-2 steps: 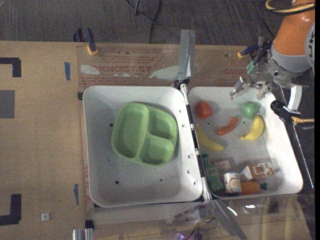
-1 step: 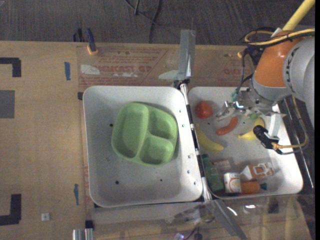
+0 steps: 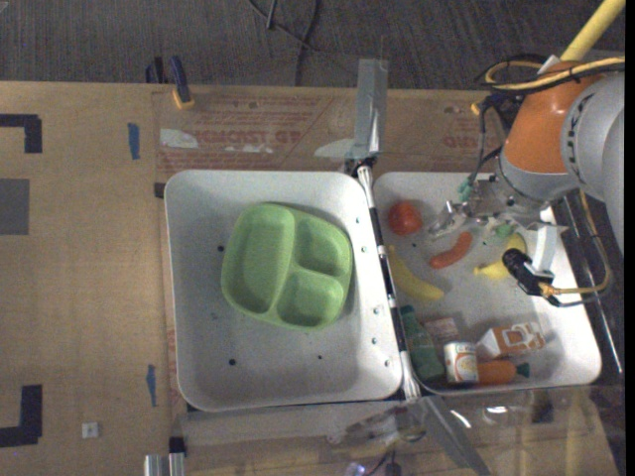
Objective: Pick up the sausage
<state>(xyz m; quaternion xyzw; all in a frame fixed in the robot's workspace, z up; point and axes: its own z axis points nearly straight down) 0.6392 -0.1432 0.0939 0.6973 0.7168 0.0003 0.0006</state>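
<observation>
The sausage (image 3: 451, 250) is seen lying in the right bin (image 3: 580, 350) between a tomato (image 3: 403, 216) and a banana (image 3: 415, 282), just beneath the claw (image 3: 464, 217), whose opening cannot be told.

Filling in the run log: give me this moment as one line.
task: pick up sausage | gripper: over right bin, at sausage's upper end | sausage: lying in bin, not lifted | green plate: left bin
</observation>
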